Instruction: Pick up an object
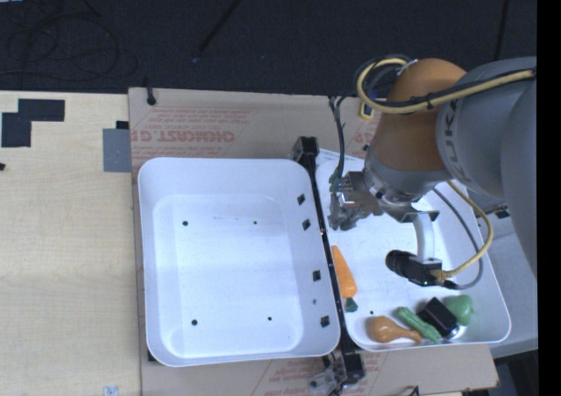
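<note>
My gripper (344,207) hangs over the right bin (491,293) near its left wall; whether it is released or clenched, I cannot tell. The toy carrot (344,273) lies along that wall: light, stiff, probably slick, best pinched across its middle.

the one piece of readable print is red lettering on the cardboard sheet (230,118) that lies under the two bins, seen above the left bin's (223,171) far rim. it stands upside down and mirrored from the camera, and looks something like "gnomcrat. ge", though the letters are too blurred to be sure of the wording. more red print shows on the same cardboard at the near edge, below the bins, but it is too small and cut off to read.
</note>
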You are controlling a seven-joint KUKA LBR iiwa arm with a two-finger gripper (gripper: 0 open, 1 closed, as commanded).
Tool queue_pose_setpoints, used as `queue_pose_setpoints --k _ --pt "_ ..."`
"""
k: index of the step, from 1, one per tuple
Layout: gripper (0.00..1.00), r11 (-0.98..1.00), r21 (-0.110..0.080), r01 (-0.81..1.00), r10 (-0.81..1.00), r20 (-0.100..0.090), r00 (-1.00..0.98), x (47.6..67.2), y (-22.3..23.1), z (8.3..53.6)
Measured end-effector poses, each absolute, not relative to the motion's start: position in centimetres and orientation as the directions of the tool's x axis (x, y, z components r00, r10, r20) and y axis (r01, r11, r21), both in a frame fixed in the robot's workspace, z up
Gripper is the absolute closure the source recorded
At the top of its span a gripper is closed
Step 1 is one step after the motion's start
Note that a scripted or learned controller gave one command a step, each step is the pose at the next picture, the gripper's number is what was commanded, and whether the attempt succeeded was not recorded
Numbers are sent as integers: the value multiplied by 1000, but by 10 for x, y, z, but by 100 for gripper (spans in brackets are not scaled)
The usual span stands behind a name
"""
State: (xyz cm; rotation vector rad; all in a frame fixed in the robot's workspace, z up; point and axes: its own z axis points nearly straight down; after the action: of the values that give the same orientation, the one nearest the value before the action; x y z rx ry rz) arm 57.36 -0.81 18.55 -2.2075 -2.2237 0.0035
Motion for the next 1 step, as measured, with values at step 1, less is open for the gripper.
queue_pose_setpoints --k 1 --pt "100 6 -3 1000 1000 2 -6 573 57 187"
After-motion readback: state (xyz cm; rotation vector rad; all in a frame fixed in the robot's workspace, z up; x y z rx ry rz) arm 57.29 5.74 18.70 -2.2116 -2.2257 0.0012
